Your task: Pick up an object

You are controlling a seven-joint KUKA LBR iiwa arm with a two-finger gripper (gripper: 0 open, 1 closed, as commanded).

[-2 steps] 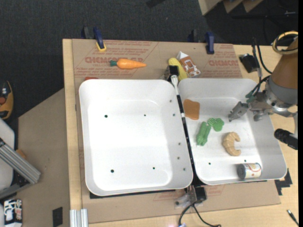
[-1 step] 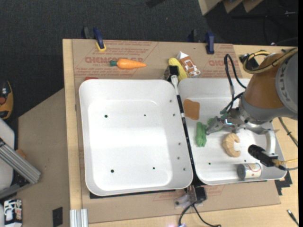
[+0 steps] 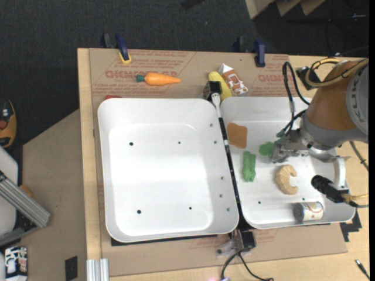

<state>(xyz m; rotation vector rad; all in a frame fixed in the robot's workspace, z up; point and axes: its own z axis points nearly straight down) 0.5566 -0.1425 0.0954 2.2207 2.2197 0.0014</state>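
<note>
Bench (image 3: 88, 157) first: brown board with two shallow white bins on it. Left bin (image 3: 117, 127) has nothing to grab, so all the candidates sit in the right bin (image 3: 258, 218).

Arm (image 3: 340, 107) comes in from the right, orange band above the wrist, bent down over the middle of the right bin. Its gripper (image 3: 282, 151) sits low, just beside a small green lump (image 3: 266, 150) on its left. Can't tell how the gripper is set or whether it has hold of anything, it's too dark and cluttered there.

Things in the right bin, bigger to smaller: an orange flat piece (image 3: 237, 135) near the divider, a tan croissant (image 3: 286, 178) just below the gripper, a green pod (image 3: 249, 167) left of that, and a little can (image 3: 308, 211) lying on its side near the front edge.

My guess is these are toy foods, so light, stiff plastic, a bit slick. The green lump is the closest target; I'd pinch it across its narrow width. The can would probably roll away.

Outside the bins, behind them: a carrot (image 3: 158, 79) and a banana (image 3: 218, 82).
</note>
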